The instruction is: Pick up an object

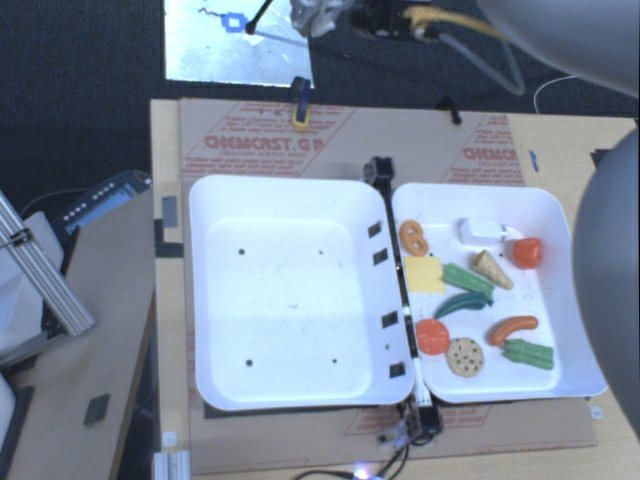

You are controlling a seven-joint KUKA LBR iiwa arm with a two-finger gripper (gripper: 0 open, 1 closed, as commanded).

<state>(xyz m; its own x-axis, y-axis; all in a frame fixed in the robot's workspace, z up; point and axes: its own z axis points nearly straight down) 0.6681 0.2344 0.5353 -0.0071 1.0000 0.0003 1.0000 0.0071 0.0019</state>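
Note:
The right bin [560,213] holds several toy foods: a pretzel [412,236], a white block [482,232], a red pepper [527,253], a yellow cheese square [423,274], a bread wedge [491,267], two green vegetables [468,280], a tomato [432,336], a cookie [465,357], a sausage [513,327] and a green bean pod [527,353]. My gripper [320,3] hangs high at the top of the view, beyond the bins' far edge and well away from the food. Nothing is visibly held in it.
The left bin [205,268] lies beside the right one, with black clips [382,258] along the shared rim. The arm's grey body [610,298] overhangs the right bin's right side. A yellow-blue clamp [300,103] sits on the cardboard at the back.

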